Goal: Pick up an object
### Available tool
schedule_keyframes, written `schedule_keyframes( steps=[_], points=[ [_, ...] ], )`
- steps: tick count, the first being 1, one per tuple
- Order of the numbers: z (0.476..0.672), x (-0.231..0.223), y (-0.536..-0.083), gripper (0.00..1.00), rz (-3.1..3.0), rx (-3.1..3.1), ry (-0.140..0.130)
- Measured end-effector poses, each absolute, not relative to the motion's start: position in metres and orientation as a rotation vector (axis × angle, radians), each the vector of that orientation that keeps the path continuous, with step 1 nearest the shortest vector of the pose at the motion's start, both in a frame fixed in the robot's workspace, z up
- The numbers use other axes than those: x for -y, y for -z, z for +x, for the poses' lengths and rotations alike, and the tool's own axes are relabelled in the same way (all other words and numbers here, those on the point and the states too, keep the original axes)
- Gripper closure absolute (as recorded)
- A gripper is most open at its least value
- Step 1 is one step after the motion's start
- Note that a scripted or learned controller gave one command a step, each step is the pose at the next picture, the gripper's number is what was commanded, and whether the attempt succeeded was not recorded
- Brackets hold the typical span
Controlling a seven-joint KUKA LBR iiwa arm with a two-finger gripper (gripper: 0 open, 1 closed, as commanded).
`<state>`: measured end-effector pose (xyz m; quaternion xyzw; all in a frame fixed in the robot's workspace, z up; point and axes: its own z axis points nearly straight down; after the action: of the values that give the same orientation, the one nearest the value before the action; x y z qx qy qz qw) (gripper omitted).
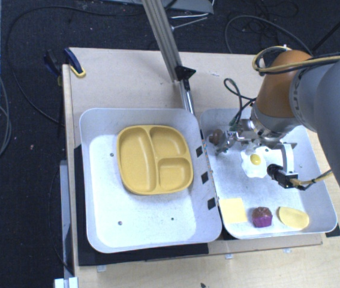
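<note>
Camera view from above shows a pale wooden bench (128,77) bearing two shallow white bins side by side. Left bin (98,221) holds a yellow divided plate (155,159) with three compartments, lying flat near the bin's middle, tilted slightly against the bin's edges.

Right bin (316,161) holds several small toy foods. A fried egg (255,165), white with a yellow yolk, lies near the bin's centre. Along the near edge sit three pieces in a row: a pale yellow square slice (232,209) that looks like cheese at the left, a purple lump (261,216) in the middle, and a yellow oval piece (293,217) at the right. These three are close together but apart from each other, and well apart from the egg. A small brownish object (217,137) lies near the bin's left wall, too small to name.

Grey robot arm (331,101) with its orange band reaches in from the right, over the right bin. Its gripper (249,143) hangs just above and beside the fried egg, between the egg and the brownish object. How the gripper is set is hidden by the wrist, so I cannot tell whether anything is grasped.

A slanted metal pole (164,32) crosses the bench behind the bins, and black cables lie on the dark floor around.
</note>
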<state>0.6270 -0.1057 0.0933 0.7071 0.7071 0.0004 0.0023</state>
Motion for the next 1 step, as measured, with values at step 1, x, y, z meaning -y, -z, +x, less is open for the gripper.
schedule_keyframes(
  steps=[1],
  points=[
    [0.6287, 0.1061, -0.1064, 1.0, 2.216, -2.215, -0.006]
  ],
)
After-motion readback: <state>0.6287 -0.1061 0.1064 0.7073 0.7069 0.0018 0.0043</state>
